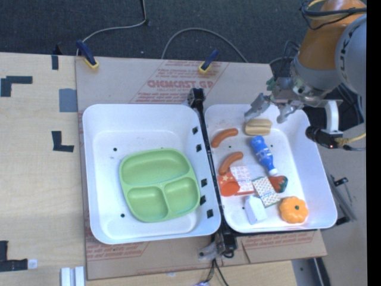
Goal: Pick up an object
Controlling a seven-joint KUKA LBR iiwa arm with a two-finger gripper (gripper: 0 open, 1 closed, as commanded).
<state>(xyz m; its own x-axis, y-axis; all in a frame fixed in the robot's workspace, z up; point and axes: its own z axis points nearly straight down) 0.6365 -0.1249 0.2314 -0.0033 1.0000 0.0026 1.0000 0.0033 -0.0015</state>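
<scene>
Tan oblong bread roll [258, 126] beneath spread-fingered pincer [271, 108].

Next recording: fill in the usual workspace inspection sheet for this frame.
Surface: cardboard sheet under two white bins, held by two clamps.
Job's things: right bin holds bread roll, two sausages, blue bottle, orange pumpkin, small packets.
Clutter: green divided plate in left bin.
Grippers: end effector open, above the roll, holding nothing.
Cables: black cable behind the bench.
Surroundings: dark floor, tape marks on bench.
</scene>
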